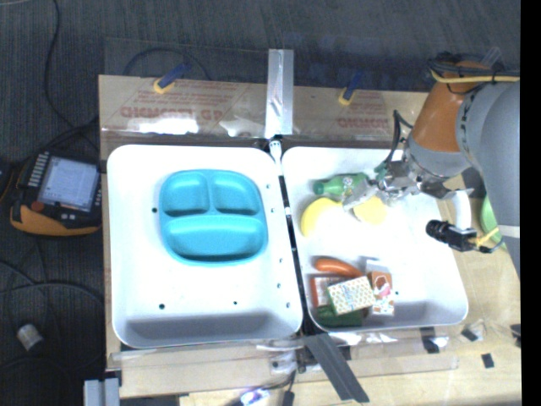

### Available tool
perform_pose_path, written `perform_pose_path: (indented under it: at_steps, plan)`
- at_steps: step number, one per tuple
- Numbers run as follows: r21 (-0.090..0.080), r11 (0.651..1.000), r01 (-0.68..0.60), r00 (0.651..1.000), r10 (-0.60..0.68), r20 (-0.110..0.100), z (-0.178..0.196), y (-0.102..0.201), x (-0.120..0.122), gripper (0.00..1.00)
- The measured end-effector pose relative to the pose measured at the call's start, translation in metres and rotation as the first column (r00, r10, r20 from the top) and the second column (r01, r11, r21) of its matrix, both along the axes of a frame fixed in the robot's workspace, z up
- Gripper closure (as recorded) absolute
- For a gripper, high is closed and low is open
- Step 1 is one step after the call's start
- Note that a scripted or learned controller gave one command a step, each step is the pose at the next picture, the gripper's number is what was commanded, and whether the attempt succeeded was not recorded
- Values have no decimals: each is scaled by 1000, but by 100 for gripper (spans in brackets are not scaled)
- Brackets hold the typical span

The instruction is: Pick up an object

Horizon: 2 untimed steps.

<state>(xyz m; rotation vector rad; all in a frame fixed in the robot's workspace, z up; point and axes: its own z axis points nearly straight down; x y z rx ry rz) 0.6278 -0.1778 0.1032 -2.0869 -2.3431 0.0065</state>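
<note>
Dark carpet surrounds the tabletop (494, 303); I cannot tell the jaws' state, so I lower the gripper (390, 184) slowly onto the green bottle (341, 185).

We see a green bottle (340, 185) lying on its side in the right bin's far part; a yellow lemon-like fruit (314, 216) rests just beside it.

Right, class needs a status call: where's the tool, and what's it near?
Tool low in right bin, upper part. Green bottle and yellow pieces close beside it; grasp unconfirmed. Blue tray sits in left bin.
</note>
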Motion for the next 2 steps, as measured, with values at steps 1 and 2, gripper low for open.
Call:
perform_pose_path:
  at_steps: [1,2]
  plan:
    - [-1,1000,-2,1000,2,-3,6,0,1,100]
    - [-2,1000,-20,1000,20,4,146,95,21,100]
